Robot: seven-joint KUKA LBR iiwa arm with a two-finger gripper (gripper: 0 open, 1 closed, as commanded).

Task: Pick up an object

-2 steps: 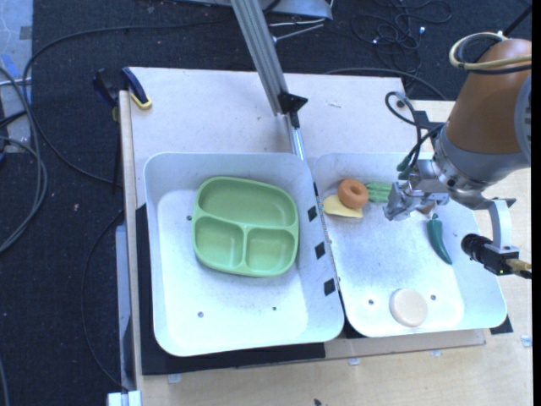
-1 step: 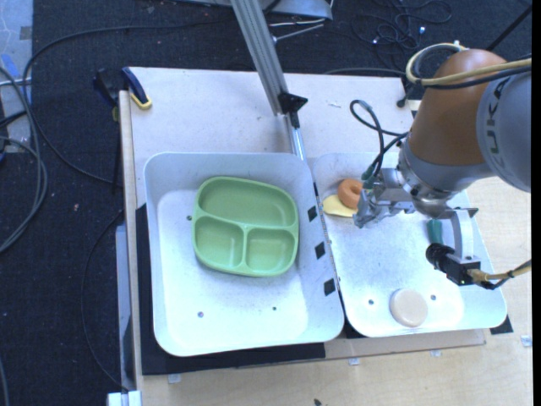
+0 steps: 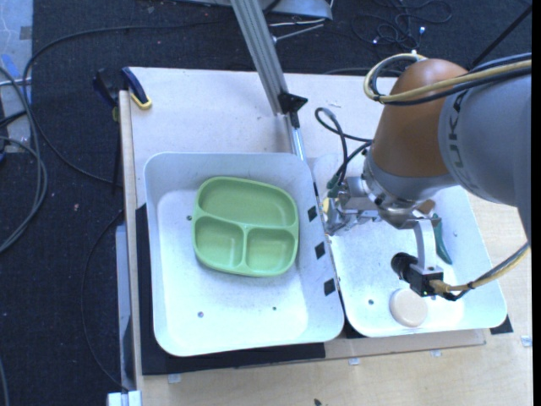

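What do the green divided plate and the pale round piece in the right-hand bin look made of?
Green divided plate: likely moulded plastic with a satin finish; the colour is even and the compartment ridges are soft and rounded. Pale round piece: unclear, perhaps plastic or wood; it looks cream, matte and smooth, but is too small to settle.

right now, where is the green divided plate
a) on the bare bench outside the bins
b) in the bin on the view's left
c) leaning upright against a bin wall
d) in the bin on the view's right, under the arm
b: the green divided plate lies flat inside the left-hand bin, while the arm reaches over the right-hand bin.
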